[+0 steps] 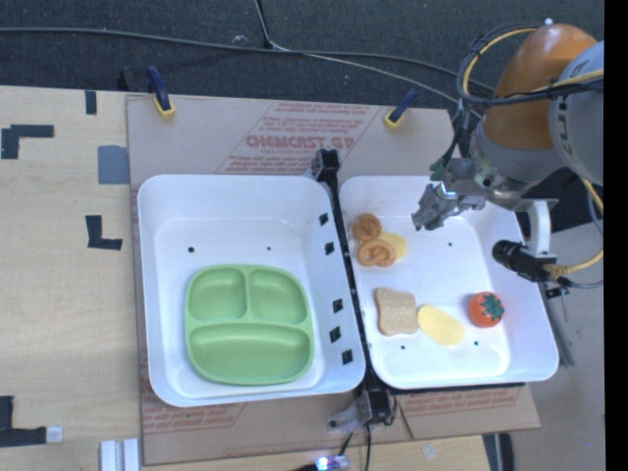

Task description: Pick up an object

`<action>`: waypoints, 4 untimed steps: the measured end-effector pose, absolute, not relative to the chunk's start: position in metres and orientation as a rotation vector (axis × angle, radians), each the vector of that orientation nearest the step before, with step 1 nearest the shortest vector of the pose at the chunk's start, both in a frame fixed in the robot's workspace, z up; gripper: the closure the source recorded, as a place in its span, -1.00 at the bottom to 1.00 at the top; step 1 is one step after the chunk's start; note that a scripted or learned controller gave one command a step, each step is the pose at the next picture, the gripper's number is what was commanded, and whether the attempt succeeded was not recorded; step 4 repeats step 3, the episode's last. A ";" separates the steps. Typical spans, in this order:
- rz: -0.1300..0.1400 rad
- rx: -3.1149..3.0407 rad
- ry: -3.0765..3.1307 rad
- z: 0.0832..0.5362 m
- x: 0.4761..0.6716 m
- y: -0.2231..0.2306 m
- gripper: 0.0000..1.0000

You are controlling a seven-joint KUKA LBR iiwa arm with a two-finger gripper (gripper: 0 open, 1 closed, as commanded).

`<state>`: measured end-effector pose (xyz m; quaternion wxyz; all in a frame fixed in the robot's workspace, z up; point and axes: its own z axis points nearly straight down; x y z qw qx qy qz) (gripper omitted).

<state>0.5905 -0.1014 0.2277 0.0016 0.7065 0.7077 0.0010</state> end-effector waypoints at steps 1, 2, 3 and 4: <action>0.002 2.215 2.230 0.237 0.583 -0.047 1.00; 0.002 2.214 2.231 0.243 0.575 0.011 1.00; -0.001 2.214 2.232 0.242 0.564 0.073 1.00; -0.001 2.214 2.232 0.242 0.564 0.073 1.00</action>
